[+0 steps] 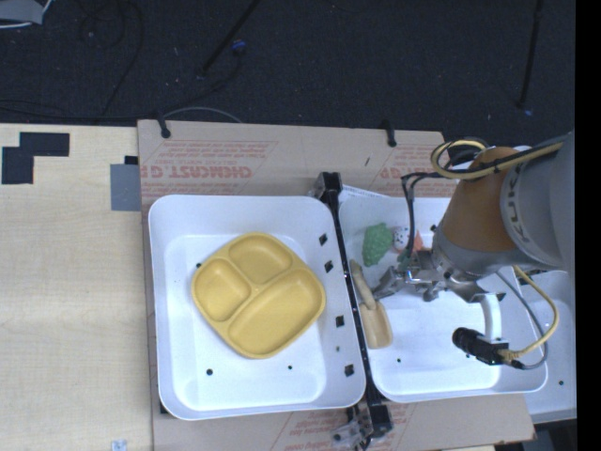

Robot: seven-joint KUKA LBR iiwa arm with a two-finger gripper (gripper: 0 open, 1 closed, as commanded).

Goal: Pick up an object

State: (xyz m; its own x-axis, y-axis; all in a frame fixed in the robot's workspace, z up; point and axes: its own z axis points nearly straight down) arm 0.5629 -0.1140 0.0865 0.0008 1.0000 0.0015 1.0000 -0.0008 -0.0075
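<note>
Because the arm reaches low into the right bin (526,383), its end effector (387,283) sits just beside the tan wooden brush (372,316) and green toy (377,242), likely candidates for picking, though whether it is open or closed cannot be told.

A green, bumpy-surfaced object (377,242) lies in the right bin, just above and to the left of the gripper (385,285), near but apart from its tip. Just below and to the left of the gripper, a tan wooden-looking piece (372,319) (elongated, widening toward its lower end) rests flat along the bin's left wall, its upper end close beside the gripper's tip. Well to the left of the gripper, a yellow three-compartment plate (258,294) sits face up and tilted diagonally in the left bin.
</note>
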